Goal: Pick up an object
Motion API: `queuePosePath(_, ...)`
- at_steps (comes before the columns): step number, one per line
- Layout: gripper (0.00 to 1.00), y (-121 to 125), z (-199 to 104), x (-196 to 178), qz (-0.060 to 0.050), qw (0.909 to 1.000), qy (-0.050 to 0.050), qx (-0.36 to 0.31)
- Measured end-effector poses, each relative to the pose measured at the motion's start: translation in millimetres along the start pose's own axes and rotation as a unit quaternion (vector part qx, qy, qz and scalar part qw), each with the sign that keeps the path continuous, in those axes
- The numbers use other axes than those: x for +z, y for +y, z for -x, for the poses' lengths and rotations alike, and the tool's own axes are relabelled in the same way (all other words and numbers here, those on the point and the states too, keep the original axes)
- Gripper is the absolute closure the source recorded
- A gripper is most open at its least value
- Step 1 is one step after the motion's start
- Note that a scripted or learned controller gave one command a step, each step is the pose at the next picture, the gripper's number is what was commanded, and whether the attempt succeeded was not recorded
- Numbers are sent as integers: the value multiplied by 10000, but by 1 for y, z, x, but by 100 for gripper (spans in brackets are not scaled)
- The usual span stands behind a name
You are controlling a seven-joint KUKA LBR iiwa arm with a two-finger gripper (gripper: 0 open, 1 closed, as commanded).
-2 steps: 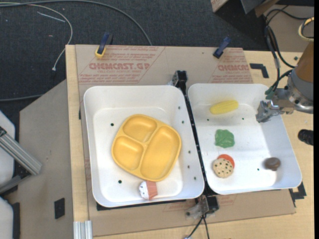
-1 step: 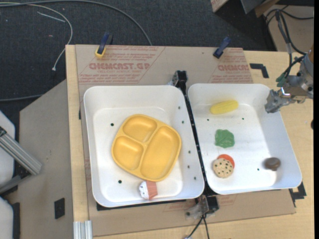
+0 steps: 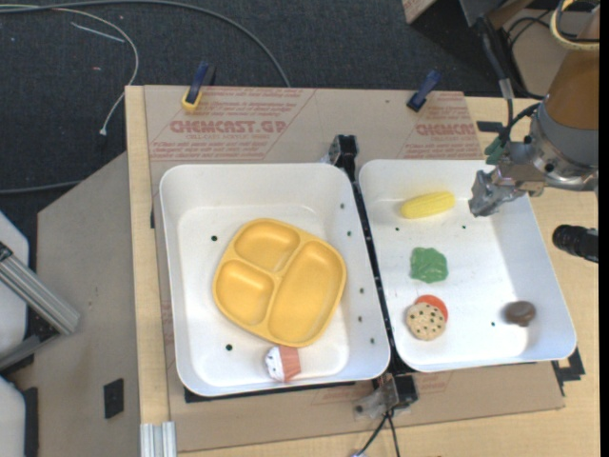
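Gripper: gripper [image 3: 485, 201] hung over the far right part of the right bin [image 3: 542, 255], just right of the corn cob [image 3: 427, 205]; nothing seen between the fingers, and I could not tell how wide they stood.
Arm: grey arm [image 3: 571, 141] came in from the right, orange band above the wrist.
Task things: corn cob lay near the far wall of the right bin, apart from the gripper; green leafy piece [image 3: 428, 265] mid-bin; cookie [image 3: 426, 319] with a red piece touching behind it, toward the near wall; small brown item [image 3: 519, 313] near the right wall.
Open room: bare white floor between the green piece and the brown item; also along the right wall below the gripper.
Left bin: left bin [image 3: 181, 198] held a yellow divided plate [image 3: 279, 281] at centre; a small white and orange item [image 3: 282, 363] lay at the near wall, just below the plate.
Edges: the two bins touched along the middle, black clips at both ends of the seam.
Surface: cardboard sheet [image 3: 238, 122] under both bins, blue clamps [image 3: 199, 83] on its far edge.
Room: dark carpet [image 3: 86, 84] beyond, with loose cables.
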State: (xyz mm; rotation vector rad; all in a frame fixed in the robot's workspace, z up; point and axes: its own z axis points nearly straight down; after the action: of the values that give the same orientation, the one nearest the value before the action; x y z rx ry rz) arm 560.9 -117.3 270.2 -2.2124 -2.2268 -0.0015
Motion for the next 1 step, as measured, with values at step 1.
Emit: queuePosePath(1, 100, -2, -50, -3, -5, 10000, 2, 2)
